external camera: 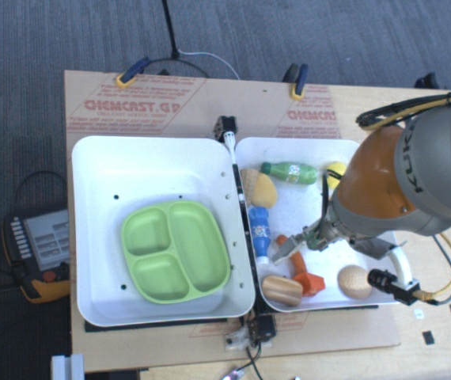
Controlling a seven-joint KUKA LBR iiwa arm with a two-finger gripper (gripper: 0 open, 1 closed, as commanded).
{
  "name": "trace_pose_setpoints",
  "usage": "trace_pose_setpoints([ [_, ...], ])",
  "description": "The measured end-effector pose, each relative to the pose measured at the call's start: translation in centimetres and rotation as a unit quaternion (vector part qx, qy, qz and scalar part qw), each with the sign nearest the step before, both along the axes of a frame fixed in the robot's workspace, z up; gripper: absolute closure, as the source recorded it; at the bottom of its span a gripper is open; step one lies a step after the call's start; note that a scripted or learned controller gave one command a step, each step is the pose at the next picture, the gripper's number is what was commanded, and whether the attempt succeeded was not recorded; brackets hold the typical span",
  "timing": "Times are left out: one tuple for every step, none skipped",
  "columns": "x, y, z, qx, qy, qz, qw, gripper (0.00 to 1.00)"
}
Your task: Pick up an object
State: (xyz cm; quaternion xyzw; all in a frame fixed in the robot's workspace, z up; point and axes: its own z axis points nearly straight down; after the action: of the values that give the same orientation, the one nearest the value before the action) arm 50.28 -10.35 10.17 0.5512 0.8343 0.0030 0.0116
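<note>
My gripper [293, 246] hangs low inside the right bin [305, 144], near its middle. It is just right of a blue bottle [259, 233] and just above a red-orange toy [305, 276]. A brown bread roll [282, 290] lies at the bin's front edge. A tan egg-shaped ball [354, 282] sits to the roll's right. Further back lie a green bottle [289, 172], a tan and yellow piece [260, 187] and a yellow object [335, 170] partly hidden by the arm. Nothing shows clearly in the gripper.
The left bin [123, 169] holds a light green divided plate [176, 252]. The arm's orange band and grey body [392, 184] cover the right bin's right side. Clamps and a cable sit at the board's back edge.
</note>
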Motion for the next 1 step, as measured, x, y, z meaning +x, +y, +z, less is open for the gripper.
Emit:
trace_pose_setpoints([
  [0.02, 0.01, 0.94, -0.0001, 0.000, 0.000, 1.0000, 1.00],
])
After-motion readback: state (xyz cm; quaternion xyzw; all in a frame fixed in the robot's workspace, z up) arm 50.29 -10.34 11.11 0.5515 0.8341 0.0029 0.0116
